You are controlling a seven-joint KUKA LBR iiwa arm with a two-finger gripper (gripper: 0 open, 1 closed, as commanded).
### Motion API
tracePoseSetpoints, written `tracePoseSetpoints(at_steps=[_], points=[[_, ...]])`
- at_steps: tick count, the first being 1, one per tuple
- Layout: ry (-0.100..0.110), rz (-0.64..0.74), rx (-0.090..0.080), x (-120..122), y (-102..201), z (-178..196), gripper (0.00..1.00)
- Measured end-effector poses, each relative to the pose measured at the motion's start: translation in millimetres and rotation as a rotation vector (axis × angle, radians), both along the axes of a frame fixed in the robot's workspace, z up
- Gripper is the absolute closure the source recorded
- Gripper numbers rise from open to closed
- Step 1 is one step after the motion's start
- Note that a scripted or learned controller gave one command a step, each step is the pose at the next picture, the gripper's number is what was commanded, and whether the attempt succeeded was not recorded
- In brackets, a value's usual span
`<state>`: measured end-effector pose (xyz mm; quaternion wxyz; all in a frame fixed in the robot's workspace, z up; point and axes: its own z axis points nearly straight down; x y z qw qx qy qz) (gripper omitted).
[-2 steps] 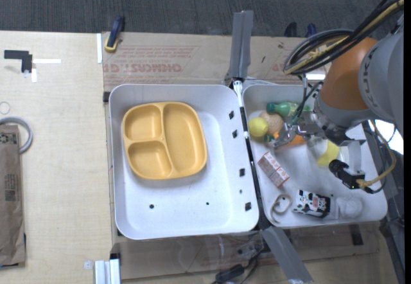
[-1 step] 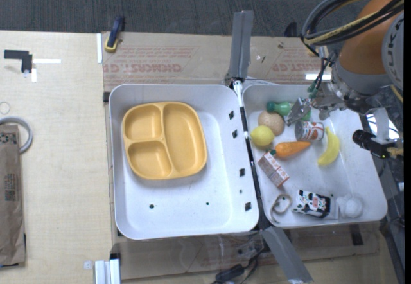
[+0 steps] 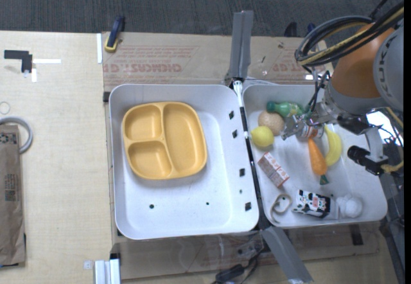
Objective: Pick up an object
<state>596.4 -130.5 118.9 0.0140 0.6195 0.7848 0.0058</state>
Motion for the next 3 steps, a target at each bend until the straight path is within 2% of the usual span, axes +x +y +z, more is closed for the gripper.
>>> tracePoseSetpoints(at_steps=[1,2,3], points=[[0.028,0.413,-0.001,20,-11,-26,0.00],[0.029,0.352,0.000,-34,-93,16,0.00],[0.030,0.379,0.001,-24,-92,-27,0.00]])
